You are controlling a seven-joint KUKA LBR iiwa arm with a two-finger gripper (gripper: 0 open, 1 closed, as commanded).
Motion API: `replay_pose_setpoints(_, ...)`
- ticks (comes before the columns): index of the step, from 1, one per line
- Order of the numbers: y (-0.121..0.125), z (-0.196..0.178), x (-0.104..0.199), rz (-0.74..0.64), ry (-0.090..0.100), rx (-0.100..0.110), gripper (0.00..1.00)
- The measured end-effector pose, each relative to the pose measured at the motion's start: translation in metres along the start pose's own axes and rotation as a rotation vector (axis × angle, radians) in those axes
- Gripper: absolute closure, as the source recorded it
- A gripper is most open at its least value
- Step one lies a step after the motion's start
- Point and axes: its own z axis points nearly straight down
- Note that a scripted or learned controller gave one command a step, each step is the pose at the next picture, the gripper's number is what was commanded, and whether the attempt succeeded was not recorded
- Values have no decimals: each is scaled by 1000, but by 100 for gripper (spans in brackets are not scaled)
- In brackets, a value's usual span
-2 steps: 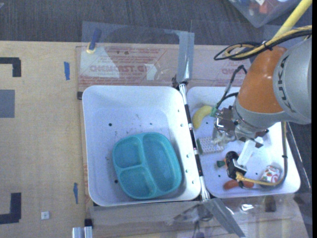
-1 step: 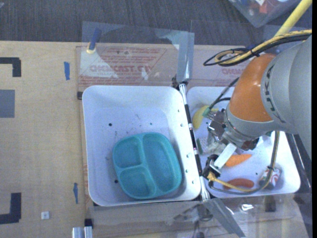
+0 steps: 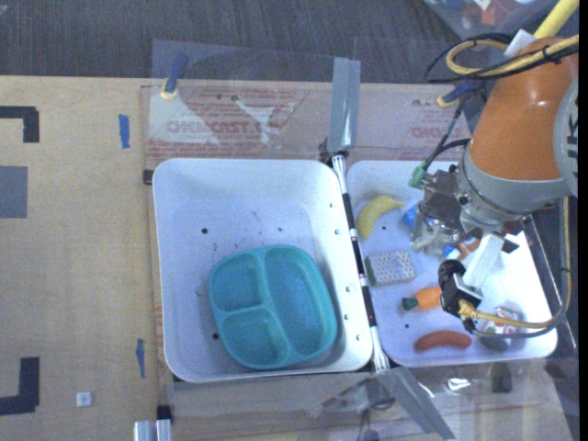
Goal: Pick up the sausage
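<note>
The sausage, reddish-brown and slightly curved, lies near the front edge of the right bin. My gripper hangs over the middle of that bin, behind the sausage and well apart from it. The wrist hides the bin floor beneath it. Nothing is visibly held.
An orange carrot lies just behind the sausage, with a grey perforated block to its left. A yellow banana sits at the bin's back left. A small blue thing lies by the gripper. The left bin holds a teal divided plate.
</note>
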Motion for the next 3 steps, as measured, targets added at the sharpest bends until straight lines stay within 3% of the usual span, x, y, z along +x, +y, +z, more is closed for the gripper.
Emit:
replay_pose_setpoints(1,57,75,-14,-38,0,3,100)
replay_pose_setpoints(2,105,45,-39,-232,0,-3,100)
replay_pose_setpoints(3,49,100,9,-138,0,3,100)
